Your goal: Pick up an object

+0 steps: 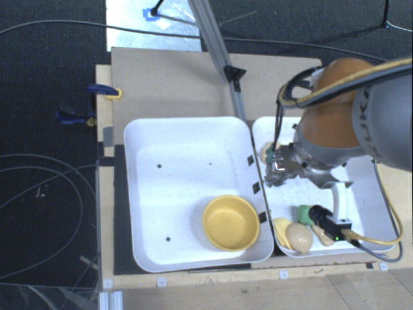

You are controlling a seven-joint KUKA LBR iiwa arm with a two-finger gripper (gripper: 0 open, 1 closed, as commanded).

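Your left bin (181,173) is shallow white plastic with rounded corners. It holds one thing, a round, smooth yellow bowl (231,222) that sits upright in the near right corner, close to the dividing wall.

The right bin (364,212) has a small cluster in its near left corner: a beige egg-shaped object (299,236), a flat yellow piece (281,227) touching its left side, and a green object (303,213) just behind them, partly hidden.

The gripper (276,168) hangs over the right bin near its left wall, apart from that cluster. You cannot tell whether it is released or clenched.

Both bins rest on a pale brown bench (168,82).
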